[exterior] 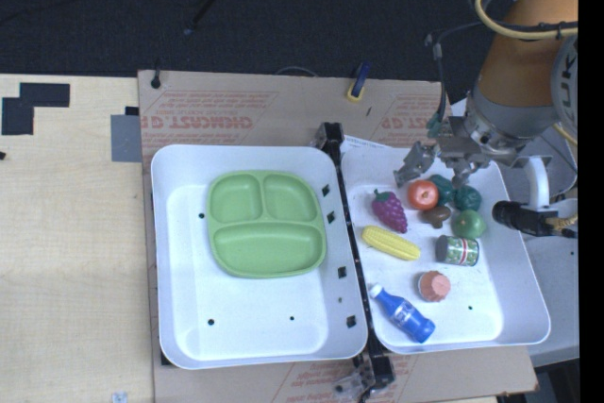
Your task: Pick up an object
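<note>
Nearest, lay a bottle (pixel 403 314) and a pink disc (pixel 434 286); beyond, corn (pixel 391 243), a can (pixel 459 251), grapes (pixel 390 210). Farther, sat a tomato (pixel 423 194), right bin (pixel 524 316): probably light, hard, slippery; best pinched across the middle. Above it hovered the gripper (pixel 437 167), spread, grasping nothing.

A divided plate (pixel 265 224) lay in the left bin (pixel 179 316). In the right bin (pixel 514 316), grapes (pixel 390 209) sat left of a tomato (pixel 423 194), corn (pixel 391 243) just before the grapes, a can (pixel 459 251) to the corn's right, and a bottle (pixel 404 314) nearest the front.
</note>
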Robot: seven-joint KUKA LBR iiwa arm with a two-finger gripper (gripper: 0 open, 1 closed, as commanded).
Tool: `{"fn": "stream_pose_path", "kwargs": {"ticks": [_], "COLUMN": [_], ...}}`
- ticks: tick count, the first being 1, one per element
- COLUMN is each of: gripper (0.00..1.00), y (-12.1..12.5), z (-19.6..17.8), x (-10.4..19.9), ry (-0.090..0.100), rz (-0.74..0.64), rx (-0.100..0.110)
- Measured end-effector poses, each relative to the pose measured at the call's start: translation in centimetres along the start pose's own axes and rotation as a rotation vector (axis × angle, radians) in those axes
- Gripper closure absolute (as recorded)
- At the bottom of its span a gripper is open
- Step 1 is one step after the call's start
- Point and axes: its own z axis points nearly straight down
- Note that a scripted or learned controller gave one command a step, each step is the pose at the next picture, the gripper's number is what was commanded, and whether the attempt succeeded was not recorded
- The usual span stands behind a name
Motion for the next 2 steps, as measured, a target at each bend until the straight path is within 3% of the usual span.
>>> {"fn": "stream_pose_path", "kwargs": {"ticks": [1,2], "gripper": [0.0,0.0], "y": [0.2,0.9], "z": [-0.7,4.6], "x": [0.0,-0.6], "ry": [-0.001,-0.001], "rz": [-0.001,-0.001], "rx": [-0.012,-0.007]}}
